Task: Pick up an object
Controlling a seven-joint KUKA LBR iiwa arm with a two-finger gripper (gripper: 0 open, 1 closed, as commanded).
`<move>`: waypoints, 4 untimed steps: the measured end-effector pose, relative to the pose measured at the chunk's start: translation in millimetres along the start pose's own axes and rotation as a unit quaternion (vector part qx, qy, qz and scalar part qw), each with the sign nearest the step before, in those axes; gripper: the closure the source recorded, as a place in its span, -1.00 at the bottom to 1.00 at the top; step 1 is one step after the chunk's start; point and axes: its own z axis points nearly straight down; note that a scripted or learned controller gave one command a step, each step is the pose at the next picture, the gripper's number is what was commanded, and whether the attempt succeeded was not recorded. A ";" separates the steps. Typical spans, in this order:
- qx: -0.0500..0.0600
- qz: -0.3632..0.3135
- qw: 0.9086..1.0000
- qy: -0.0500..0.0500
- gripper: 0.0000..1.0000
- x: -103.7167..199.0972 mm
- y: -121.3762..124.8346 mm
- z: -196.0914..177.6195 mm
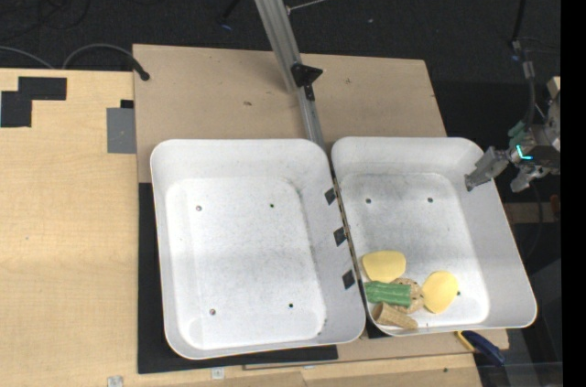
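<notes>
On your far left the light wood table [64,220] runs bare to the frame edge, with dark rectangular marks near its top corner. The left bin [174,193] sits next, its white floor open from wall to wall, so there is wide room there.

An aluminium rail [275,24] slants down from the top of the view and meets the seam where the two bins touch; black clips [339,234] line that seam.

In the right bin [485,230] everything is crowded into the near corner by the seam. A pale yellow rounded piece [383,265] lies closest to the dividing wall, with a green piece [388,292] just below it and touching it. A tan crumbly piece [397,315] sits against the bin's near rim. A second yellow rounded piece [440,291] lies just right of the green one. The far half of this bin and its right side are open floor.

Your end effector [482,167] hangs over the right bin's far right rim, well apart from the cluster and carrying nothing. You cannot tell from here whether it is released or clenched.
</notes>
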 end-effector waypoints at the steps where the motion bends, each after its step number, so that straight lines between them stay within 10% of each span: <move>1: 0.003 0.001 1.000 0.001 -1.00 0.5 1.5 64.4; 3: 0.003 0.002 1.000 0.001 -1.00 14.5 -5.4 172.1; 4: 0.001 0.004 1.000 0.000 1.00 12.6 -4.7 159.3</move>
